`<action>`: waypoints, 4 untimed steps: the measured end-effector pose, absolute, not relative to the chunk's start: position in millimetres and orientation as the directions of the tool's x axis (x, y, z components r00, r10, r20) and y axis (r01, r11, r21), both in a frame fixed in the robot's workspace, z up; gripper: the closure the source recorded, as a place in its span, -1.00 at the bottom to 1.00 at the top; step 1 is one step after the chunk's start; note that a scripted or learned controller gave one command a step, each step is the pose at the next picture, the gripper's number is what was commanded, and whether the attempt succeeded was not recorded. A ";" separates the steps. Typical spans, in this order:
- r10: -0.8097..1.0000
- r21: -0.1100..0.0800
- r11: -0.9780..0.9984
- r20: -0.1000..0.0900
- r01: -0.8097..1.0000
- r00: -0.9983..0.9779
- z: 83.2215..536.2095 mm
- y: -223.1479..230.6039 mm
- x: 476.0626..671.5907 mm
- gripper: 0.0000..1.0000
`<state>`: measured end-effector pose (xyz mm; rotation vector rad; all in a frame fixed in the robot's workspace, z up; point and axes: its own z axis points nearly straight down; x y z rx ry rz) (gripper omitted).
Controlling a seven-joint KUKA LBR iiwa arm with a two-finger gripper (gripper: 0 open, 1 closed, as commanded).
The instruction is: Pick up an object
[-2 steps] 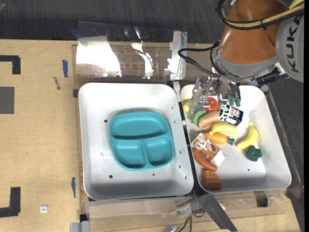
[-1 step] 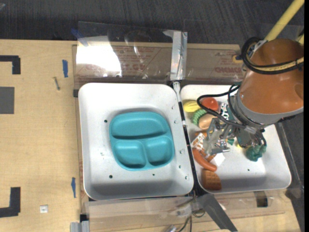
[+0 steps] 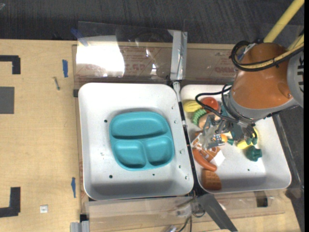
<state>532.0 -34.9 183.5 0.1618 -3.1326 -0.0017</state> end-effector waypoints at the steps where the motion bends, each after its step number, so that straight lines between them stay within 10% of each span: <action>1: -0.181 -0.001 0.984 -0.010 -0.181 -0.983 225.4 -32.7 628.3 1.00; 2: -0.332 -0.002 0.943 -0.011 -0.332 -0.943 245.9 -25.5 668.5 1.00; 4: -0.448 -0.004 0.894 -0.012 -0.448 -0.894 277.4 -15.8 668.5 1.00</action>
